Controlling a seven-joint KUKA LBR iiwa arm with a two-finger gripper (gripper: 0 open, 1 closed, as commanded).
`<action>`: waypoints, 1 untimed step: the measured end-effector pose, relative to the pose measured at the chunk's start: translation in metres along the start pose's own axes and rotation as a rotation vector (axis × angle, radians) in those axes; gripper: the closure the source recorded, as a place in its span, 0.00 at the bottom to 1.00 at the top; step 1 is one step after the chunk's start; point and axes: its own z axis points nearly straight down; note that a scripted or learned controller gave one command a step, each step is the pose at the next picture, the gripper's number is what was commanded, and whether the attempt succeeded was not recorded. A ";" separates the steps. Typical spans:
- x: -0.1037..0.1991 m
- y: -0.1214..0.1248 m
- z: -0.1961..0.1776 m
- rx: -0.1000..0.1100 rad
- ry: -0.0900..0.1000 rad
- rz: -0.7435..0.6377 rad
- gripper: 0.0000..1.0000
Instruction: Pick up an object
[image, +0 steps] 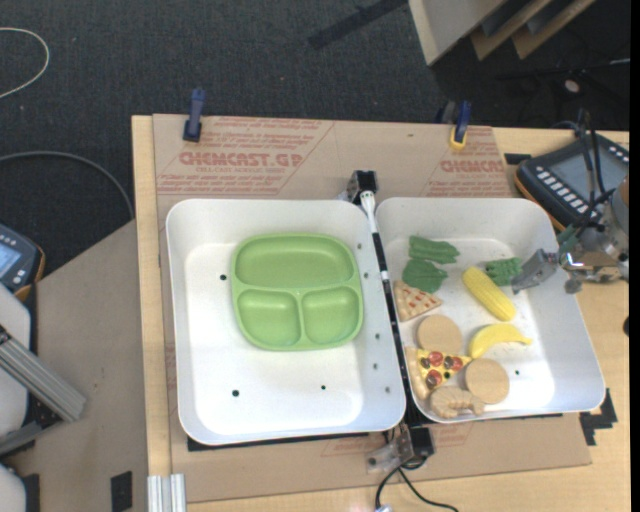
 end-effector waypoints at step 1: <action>0.056 -0.010 0.139 0.001 0.005 -0.002 0.00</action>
